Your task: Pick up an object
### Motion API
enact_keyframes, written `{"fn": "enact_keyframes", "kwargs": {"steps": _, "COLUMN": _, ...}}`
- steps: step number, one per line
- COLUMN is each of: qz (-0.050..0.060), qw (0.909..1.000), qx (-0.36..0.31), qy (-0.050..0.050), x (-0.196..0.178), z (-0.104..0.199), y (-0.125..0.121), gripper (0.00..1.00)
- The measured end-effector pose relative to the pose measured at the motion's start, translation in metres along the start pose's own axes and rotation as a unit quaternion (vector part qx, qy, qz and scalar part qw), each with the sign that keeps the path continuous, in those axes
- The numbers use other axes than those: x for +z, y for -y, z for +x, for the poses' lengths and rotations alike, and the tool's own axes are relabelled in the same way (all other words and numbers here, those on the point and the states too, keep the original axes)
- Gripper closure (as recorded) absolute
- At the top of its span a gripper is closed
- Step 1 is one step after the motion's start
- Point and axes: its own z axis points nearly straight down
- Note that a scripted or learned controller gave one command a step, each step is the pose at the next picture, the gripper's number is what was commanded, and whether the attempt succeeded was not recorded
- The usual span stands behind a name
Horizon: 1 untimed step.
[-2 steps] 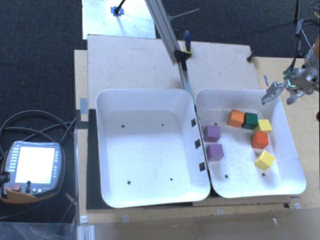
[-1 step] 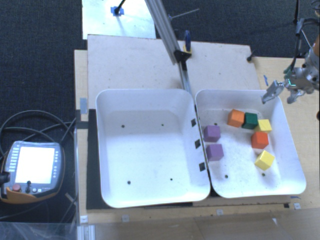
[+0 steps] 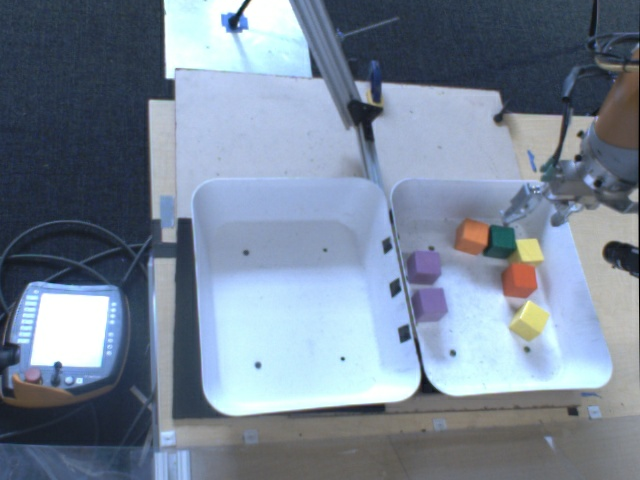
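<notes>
1. Two shallow white bins are sitting side by side on a pale bench, the left bin beside the right bin.
2. The right bin is holding seven small blocks: an orange block touching a green block, a small yellow block just beside the green one, a red-orange block below them, and a larger yellow block nearest the front.
3. Two purple blocks are lying near the bin's left wall, one above the other.
4. The grey arm is reaching in from the right.
5. Its gripper is hovering over the right bin's far right corner, near the green and small yellow blocks, gripping nothing; its fingers are too small to judge as parted or closed.
6. A control tablet is lying on the floor at left.
</notes>
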Motion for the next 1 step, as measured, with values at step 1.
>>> {"fn": "enact_keyframes", "kwargs": {"steps": 1, "qz": 0.001, "qw": 1.0, "qx": 0.001, "qy": 0.0, "x": 0.0627, "z": 0.0006, "y": 0.0007, "gripper": 0.0}}
